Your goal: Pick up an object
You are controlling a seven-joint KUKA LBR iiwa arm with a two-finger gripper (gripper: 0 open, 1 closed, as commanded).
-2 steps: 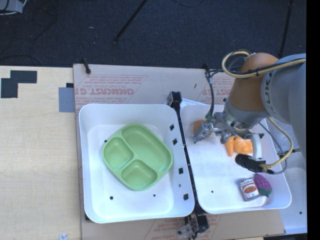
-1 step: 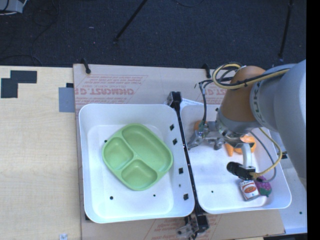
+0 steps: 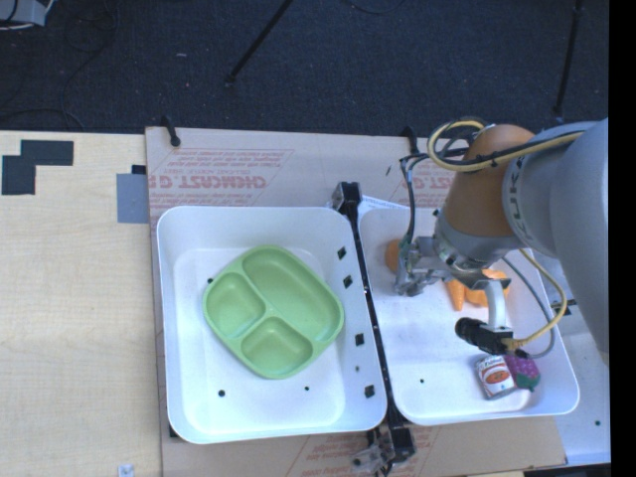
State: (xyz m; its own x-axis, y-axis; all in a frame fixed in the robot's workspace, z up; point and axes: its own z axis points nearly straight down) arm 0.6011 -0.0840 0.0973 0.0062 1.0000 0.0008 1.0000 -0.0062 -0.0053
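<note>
Lying in the near right corner of the right bin (image 3: 427, 405) are a small can (image 3: 494, 377) with a red label and, touching its right side, a purple object (image 3: 524, 370). Left bin (image 3: 199, 405): green divided plate (image 3: 273, 309) roughly centred, set diagonal to the walls. Farther back in the right bin the gripper (image 3: 409, 284) sits low near the left wall, with a small orange piece (image 3: 395, 253) just beyond it and a larger orange piece (image 3: 467, 292) to its right, partly under the wrist; gripper opening cannot be told, and no object is visibly in its grasp.
</note>
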